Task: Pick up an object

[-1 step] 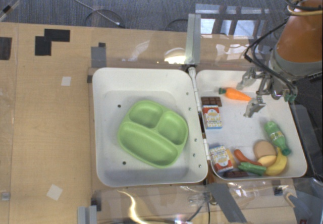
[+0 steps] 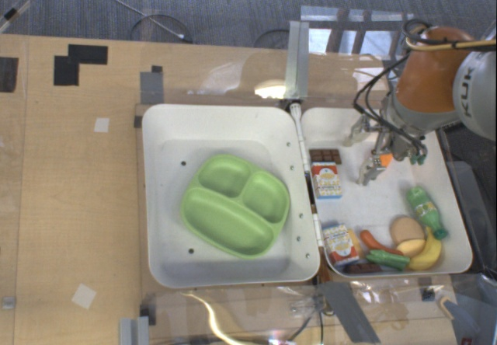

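My gripper (image 2: 363, 152) hangs over the upper middle of the right bin (image 2: 458, 203), its two grey fingers (image 2: 368, 172) spread apart and open with nothing between them. Left of it lie a brown chocolate bar (image 2: 325, 155) and a small printed carton (image 2: 327, 181) against the bin's left wall. A green bottle (image 2: 424, 211) lies to the lower right of the gripper. Along the bin's front edge sit a second small carton (image 2: 340, 241), an orange-red carrot (image 2: 372, 241), a green vegetable (image 2: 387, 259), a tan round item (image 2: 407, 230) and a banana (image 2: 428, 252).
The left bin (image 2: 167, 141) holds a green divided plate (image 2: 235, 203). A metal post (image 2: 297, 56) stands at the back between the bins. The arm with its orange band (image 2: 425, 75) comes in from the upper right above the right bin's back corner.
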Controlling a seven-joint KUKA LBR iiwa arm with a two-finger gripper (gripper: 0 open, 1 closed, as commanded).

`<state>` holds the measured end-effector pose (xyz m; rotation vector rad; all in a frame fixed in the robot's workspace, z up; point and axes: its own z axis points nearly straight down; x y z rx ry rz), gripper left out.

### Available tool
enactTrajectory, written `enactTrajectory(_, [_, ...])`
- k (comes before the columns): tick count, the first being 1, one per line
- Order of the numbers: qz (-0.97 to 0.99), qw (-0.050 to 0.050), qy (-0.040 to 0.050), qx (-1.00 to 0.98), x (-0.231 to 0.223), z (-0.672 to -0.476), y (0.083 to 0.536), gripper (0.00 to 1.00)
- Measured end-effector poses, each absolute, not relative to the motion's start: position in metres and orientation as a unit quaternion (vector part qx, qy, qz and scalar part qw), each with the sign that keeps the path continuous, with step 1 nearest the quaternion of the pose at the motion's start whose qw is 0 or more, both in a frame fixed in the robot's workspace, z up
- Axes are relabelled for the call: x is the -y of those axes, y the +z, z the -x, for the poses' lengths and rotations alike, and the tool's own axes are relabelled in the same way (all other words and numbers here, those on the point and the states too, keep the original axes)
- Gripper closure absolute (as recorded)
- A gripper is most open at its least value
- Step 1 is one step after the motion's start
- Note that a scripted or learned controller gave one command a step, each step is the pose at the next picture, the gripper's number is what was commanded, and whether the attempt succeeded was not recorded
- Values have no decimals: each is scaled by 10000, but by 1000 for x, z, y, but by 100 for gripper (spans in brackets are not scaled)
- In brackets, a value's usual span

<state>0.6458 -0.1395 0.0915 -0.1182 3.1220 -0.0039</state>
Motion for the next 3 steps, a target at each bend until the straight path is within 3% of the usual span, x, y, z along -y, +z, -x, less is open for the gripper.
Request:
enactTrajectory(1, [411,124,-16,-9991,137,-648,105,100])
enactTrajectory(2, [928,121,-37,-9956,154,-620,272,100])
enactTrajectory(3, [-3,64,8,-10000,83,-640,304,100])
